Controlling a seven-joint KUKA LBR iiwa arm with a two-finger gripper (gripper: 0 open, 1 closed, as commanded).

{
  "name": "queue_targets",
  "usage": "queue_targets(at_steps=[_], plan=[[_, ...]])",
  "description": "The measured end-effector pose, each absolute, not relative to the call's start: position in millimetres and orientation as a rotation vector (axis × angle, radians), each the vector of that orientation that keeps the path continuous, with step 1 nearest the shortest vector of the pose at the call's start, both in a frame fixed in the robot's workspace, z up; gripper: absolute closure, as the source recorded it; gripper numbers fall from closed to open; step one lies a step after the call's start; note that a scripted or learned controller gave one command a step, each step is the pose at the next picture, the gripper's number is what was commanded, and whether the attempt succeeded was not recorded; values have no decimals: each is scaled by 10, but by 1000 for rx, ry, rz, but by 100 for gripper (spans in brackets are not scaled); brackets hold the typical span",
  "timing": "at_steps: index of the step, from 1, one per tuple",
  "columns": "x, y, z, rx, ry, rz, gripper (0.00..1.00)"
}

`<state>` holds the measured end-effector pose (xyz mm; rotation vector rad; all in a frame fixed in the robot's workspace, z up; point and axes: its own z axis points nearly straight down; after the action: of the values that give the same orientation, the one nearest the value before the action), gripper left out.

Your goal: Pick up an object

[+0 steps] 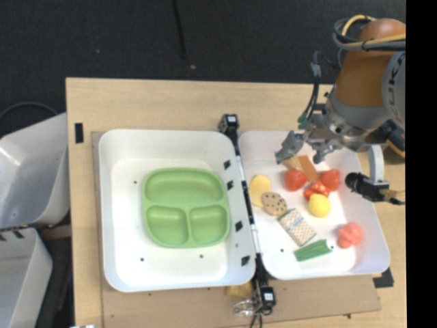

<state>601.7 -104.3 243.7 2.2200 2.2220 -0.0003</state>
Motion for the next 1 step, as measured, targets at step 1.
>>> queue_targets(at_steps=[1], plan=[[5434, -1257, 2320, 2226, 2218, -5, 0]])
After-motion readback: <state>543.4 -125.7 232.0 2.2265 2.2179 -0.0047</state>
